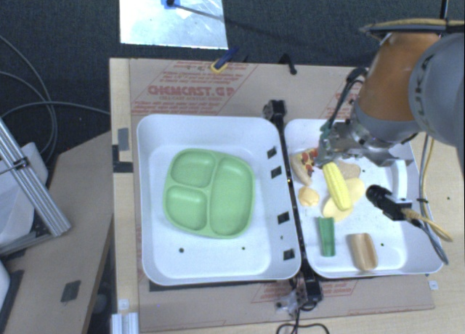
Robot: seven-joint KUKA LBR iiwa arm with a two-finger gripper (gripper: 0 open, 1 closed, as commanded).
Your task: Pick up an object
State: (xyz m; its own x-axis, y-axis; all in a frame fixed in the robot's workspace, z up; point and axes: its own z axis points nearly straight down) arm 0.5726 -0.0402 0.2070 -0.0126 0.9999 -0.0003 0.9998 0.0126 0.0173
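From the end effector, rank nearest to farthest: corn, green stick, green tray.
End effector sits over the right bin's upper part.
1. Corn, just below it, right bin.
2. Green stick, lower in the right bin.
3. Green tray, left bin.

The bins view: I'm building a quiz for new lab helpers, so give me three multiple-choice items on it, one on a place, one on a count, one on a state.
1. Where does the green divided plate lie?
A. left bin
B. right bin
C. on the cardboard outside the bins

2. How many compartments does that plate have?
A. two
B. three
C. five

3. How does the yellow corn cob lie?
A. hanging in the air
B. resting in the right bin
C. resting on the plate

Answers:
1 A, it sits within the left bin.
2 B, two small ones and one long one.
3 B, it rests among the other toy foods, just below the gripper.
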